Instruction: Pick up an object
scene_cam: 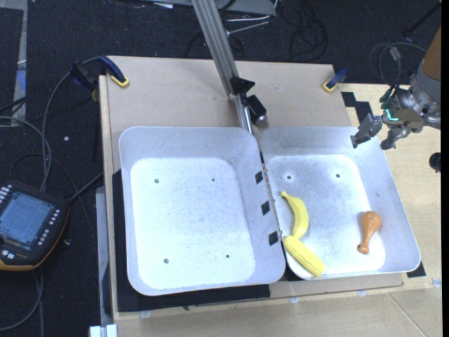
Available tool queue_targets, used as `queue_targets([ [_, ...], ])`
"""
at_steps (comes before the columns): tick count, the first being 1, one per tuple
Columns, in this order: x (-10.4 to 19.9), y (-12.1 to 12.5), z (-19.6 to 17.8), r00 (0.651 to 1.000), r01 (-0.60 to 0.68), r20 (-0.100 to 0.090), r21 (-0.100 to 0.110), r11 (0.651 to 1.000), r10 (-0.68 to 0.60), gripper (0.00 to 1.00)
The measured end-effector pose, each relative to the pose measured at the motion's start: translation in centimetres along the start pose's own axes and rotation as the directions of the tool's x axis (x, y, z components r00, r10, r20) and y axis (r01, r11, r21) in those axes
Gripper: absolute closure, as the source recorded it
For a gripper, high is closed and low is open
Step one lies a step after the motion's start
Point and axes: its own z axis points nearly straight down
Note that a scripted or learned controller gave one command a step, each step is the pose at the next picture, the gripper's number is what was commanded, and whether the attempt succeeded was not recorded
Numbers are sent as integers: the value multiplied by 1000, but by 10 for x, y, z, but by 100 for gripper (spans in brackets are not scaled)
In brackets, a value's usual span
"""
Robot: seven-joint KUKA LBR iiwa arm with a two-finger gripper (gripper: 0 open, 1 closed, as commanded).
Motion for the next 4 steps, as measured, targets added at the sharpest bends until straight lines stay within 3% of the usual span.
queue_targets([
  [1, 0, 0, 0, 1000, 0, 0, 0, 1000, 0, 0],
  [4, 9, 0, 176, 1000, 0, -1, 5, 1000, 0, 0],
])
